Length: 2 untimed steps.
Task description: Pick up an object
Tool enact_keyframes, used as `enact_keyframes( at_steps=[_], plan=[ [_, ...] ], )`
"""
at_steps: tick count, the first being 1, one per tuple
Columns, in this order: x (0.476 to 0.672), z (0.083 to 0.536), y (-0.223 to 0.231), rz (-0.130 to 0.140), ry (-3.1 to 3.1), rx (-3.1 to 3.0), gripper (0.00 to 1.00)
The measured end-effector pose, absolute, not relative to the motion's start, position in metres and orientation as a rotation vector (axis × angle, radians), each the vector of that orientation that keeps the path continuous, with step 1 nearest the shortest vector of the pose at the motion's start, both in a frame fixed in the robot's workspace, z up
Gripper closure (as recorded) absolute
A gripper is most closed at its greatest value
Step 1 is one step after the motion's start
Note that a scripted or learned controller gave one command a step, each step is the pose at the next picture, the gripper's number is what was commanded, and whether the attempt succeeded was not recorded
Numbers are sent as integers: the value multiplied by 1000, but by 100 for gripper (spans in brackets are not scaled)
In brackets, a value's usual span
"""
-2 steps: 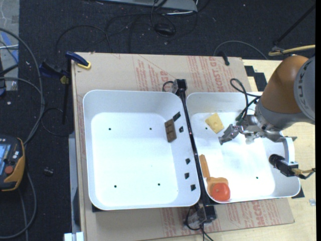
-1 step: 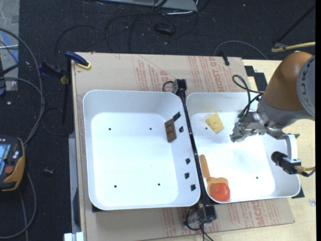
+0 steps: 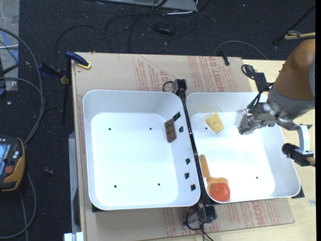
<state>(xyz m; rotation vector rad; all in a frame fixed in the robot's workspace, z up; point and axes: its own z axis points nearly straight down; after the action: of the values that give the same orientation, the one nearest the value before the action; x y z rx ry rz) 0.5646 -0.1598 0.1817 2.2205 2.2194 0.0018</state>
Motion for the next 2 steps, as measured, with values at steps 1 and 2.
enact_keyframes(
  at_steps=[1, 2],
  plan=[
    [565, 221, -160, 3, 2220, 2219, 100],
    [568, 232, -108, 2, 2227, 2217, 100]
  ],
)
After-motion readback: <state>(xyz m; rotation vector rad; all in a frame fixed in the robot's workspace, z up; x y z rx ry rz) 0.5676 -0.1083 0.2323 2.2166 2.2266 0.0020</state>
